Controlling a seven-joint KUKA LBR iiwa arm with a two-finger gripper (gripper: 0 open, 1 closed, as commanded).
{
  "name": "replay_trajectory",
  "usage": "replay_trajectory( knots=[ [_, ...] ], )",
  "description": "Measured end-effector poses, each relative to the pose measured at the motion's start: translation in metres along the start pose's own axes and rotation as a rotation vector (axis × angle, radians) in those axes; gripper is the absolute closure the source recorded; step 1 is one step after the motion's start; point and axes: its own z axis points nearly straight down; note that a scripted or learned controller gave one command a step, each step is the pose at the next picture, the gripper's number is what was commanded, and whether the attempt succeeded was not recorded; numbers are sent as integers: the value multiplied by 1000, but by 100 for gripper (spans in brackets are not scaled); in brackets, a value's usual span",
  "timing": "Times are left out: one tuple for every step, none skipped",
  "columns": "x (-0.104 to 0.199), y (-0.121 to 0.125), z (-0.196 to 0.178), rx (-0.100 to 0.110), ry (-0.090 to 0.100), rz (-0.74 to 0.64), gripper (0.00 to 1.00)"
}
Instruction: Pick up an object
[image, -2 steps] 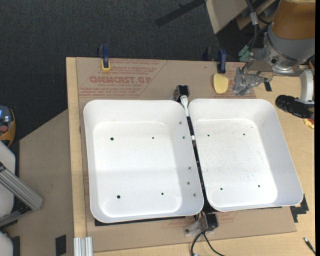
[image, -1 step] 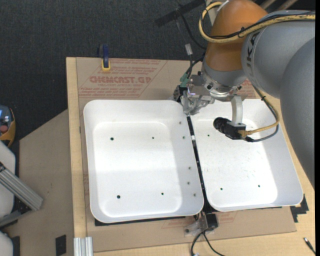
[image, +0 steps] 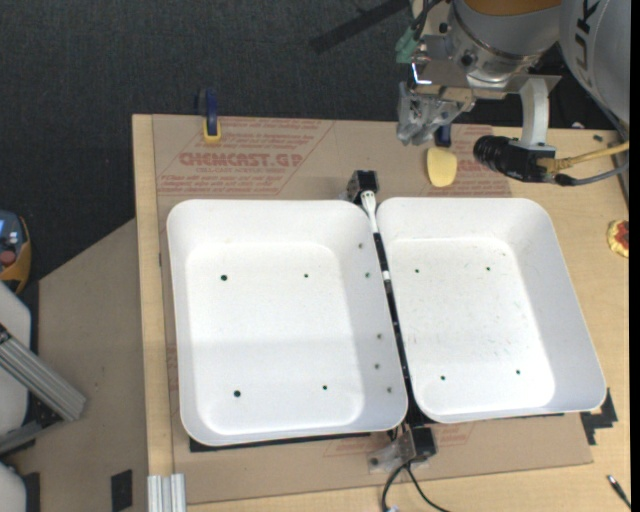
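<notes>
Yellow object (image: 441, 167) lies on the brown board (image: 250, 160) just behind the right bin (image: 560, 300), outside it. Left bin (image: 190, 300) sits alongside. Gripper (image: 425, 130) hangs just above the object; its grip I cannot tell.

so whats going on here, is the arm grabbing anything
A grey robot arm reaches in from the right, its end effector hanging above the bench behind the right bin, not over either bin. A small yellow object sits just below it on the brown board; whether it is held is unclear. The left bin lies alongside.
</notes>
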Motion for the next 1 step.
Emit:
replay_trajectory(
  knots=[
    [34,19,88,29,-1,1,100]
  ],
)
